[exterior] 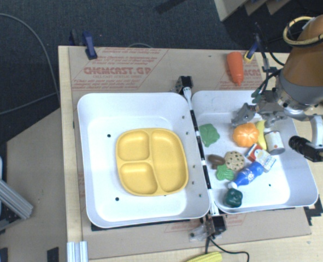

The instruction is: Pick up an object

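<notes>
The two-finger metal gripper [252, 115] hangs with its fingers spread and nothing between them, just above the round orange plastic fruit [245, 135], the likeliest pick. Trouble lies in the crowding: a white cylinder [274, 142] and a blue-and-white bottle [252, 170] sit tight beside the fruit (a smooth ball, probably), so closing fingers could snag neighbours or squeeze it sideways.

Printed in red across the brown board [123, 64] on the tabletop: "CHEMCAST GP", with smaller red lines above and below too fine to read. Repeated faintly at right, partly covered.
</notes>
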Available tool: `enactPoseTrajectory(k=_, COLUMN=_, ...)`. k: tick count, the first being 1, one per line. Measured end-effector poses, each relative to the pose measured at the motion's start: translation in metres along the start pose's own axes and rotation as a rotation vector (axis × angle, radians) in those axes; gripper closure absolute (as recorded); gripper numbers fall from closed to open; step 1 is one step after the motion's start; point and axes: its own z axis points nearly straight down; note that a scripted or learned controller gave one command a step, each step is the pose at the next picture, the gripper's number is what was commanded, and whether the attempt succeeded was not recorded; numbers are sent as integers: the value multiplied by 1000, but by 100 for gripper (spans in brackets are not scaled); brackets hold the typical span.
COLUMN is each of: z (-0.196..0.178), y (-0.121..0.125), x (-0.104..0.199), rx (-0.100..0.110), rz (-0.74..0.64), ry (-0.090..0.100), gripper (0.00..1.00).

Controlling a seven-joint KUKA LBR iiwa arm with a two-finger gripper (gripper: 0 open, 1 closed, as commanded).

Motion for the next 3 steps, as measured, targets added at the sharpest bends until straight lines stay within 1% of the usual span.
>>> enactPoseTrajectory(k=1, z=119, y=8, x=-22, rx=-1, rz=1, ry=-1, gripper=0)
enactPoseTrajectory(k=2, z=119, y=77, x=18, rx=0, rz=0, ry=0, gripper=0)
enactPoseTrajectory(k=3, z=119, y=53, x=10, rx=0, rz=1, ry=-1, gripper=0)
